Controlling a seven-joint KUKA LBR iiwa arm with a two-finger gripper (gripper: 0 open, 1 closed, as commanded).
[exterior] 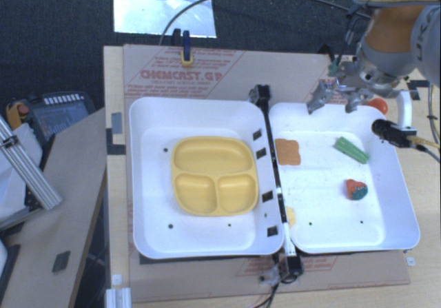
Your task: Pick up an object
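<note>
My gripper (pixel 335 102) hangs over the far edge of the right bin (pixel 396 231), its two fingers spread apart with nothing between them. In the right bin lie an orange flat piece (pixel 287 151) near the left wall, a green stick-shaped object (pixel 351 149) toward the far right, and a small red and teal object (pixel 356 189) further forward. A small orange-red thing (pixel 377 104) sits at the bin's far rim behind the gripper. A pale yellow bit (pixel 290 216) lies by the divider.
The left bin (pixel 148 127) holds a yellow three-compartment tray (pixel 213 176). A black clip strip (pixel 269 162) runs between the bins. Cables and a black connector (pixel 389 131) hang by the right bin's far right corner.
</note>
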